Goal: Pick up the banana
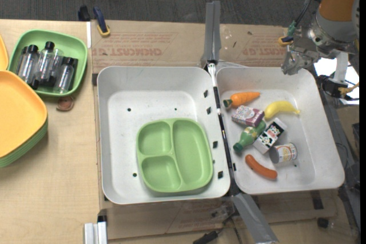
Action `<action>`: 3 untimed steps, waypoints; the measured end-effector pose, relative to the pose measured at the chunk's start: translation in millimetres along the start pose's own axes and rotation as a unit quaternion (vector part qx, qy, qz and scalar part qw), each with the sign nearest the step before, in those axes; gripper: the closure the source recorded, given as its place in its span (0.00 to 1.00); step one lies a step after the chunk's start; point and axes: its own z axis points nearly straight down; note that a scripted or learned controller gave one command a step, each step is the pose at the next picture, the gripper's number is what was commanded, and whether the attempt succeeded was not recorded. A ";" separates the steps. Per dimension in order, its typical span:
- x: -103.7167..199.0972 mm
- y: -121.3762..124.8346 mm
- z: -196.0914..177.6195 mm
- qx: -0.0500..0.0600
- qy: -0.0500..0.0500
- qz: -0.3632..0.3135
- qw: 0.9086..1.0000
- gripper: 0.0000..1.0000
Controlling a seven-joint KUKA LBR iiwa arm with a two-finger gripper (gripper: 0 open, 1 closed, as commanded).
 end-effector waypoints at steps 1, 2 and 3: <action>-66.0 9.3 125.6 -0.001 0.000 -0.068 0.998 1.00; -11.9 -59.3 133.6 -0.001 0.001 -0.142 0.990 1.00; -87.0 -62.7 133.9 -0.001 0.001 0.152 0.988 1.00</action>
